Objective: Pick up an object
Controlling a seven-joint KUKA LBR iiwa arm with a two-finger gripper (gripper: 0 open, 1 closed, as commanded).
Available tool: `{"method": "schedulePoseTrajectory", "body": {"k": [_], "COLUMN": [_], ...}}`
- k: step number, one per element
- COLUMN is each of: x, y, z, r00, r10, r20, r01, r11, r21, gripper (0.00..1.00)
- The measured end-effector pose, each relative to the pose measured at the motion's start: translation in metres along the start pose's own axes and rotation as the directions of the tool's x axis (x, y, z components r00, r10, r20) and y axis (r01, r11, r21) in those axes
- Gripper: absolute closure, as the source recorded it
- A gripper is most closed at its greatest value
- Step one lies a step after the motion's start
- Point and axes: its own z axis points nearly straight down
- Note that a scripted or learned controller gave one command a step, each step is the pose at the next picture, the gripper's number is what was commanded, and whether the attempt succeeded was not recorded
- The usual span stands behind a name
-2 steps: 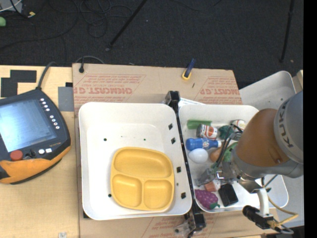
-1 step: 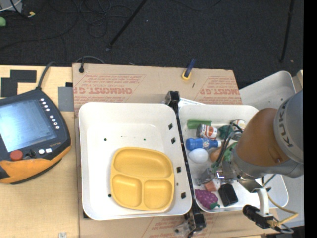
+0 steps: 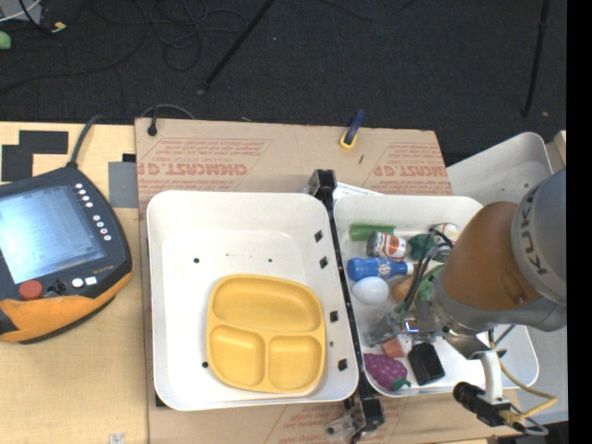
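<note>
Flanking two white bins [image 3: 166, 248], cardboard [image 3: 231, 160], dark cabled floor [image 3: 277, 44]; claw state unclear.

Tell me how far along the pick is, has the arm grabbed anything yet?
Done: the arm has reached over the right bin, above the clutter. In hand: nothing I can confirm; its wrist hides the gripper. Left: lifting one item clear, such as the white ball or purple grapes, both lying in the bin.
</note>
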Motion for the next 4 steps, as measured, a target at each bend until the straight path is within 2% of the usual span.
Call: {"method": "schedulePoseTrajectory", "body": {"k": [3,4], "x": [0.000,-0.002], "y": [0.000,0.000], "z": [0.000,-0.011], "r00": [1.000,1.000], "r10": [0.000,0.006], "r20": [0.000,0.001], "r01": [0.000,-0.006], "r11": [1.000,1.000], "r21": [0.000,0.000], "gripper": [0.00,1.00]}}
